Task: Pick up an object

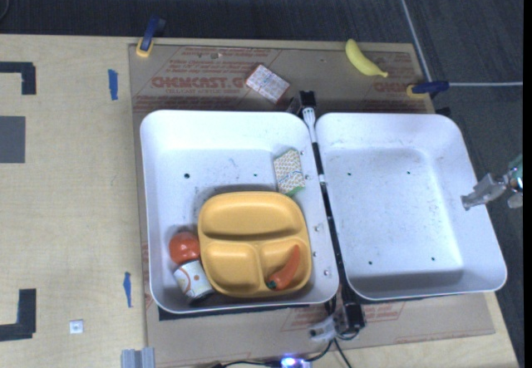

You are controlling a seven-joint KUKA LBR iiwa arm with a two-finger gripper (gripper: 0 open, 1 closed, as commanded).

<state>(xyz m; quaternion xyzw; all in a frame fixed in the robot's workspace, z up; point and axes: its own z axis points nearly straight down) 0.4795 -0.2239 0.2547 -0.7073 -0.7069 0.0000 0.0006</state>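
Bench [66,217]: pale wood board, blue tape marks, black squares at left edge.
Right bin [399,275]: white, shallow, speckled floor.
Left bin [166,192]: white, holds all the loose objects.
Yellow tray [249,225]: divided plate, near half of left bin, three compartments.
Orange carrot-like piece [285,269]: lies in tray's near-right compartment, tilted.
Red-orange ball [184,247]: left of tray, touching or just beside it.
Small can [191,278]: white with orange mark, near-left corner, just below ball.
Patterned packet [288,170]: far-right of left bin, beside the tray's far edge.
Banana [364,59]: outside bins, far side of bench.
Card packet [266,82]: outside bins, far side, left of banana.
Gripper [482,193]: at right bin's right rim, nothing between its fingers; released or clenched, cannot tell.
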